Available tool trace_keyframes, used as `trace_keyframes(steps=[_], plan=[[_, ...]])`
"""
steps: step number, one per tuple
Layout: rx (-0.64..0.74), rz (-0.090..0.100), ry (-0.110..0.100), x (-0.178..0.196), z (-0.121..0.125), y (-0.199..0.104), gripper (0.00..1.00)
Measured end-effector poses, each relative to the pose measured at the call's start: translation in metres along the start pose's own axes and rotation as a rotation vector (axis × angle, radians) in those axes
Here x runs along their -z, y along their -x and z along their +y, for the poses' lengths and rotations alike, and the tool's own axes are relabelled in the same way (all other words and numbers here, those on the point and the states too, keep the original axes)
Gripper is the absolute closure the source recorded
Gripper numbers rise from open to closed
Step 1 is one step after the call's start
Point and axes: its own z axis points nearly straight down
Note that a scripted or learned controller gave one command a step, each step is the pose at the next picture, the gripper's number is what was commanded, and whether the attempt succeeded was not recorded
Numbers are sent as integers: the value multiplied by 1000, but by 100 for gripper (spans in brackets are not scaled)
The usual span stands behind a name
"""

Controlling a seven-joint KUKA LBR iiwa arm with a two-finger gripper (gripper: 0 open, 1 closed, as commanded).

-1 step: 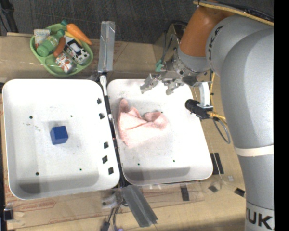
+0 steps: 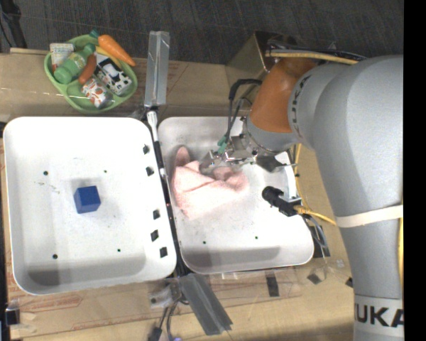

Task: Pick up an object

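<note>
A crumpled pink cloth [image 2: 202, 185] lies in the right bin [image 2: 227, 251], toward its back left. My gripper [image 2: 219, 163] hangs low over the cloth's upper right edge, at or very near the fabric. Whether any cloth sits between its fingers is hidden by the wrist. A blue cube [image 2: 87, 199] rests alone in the left bin [image 2: 78, 261], left of the middle.
A green bowl [image 2: 91, 69] of toy food, with a carrot and a bottle among it, stands on the bench behind the left bin. A metal divider [image 2: 156, 69] rises between the bins at the back. The grey arm covers the right bin's right side.
</note>
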Motion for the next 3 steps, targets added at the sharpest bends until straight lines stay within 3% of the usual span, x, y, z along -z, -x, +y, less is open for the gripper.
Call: trace_keyframes(steps=[1,2,3], plan=[[70,2,0,-4,-14,12,0],[74,2,-4,4,-14,13,100],[74,1,-4,4,-14,13,0]])
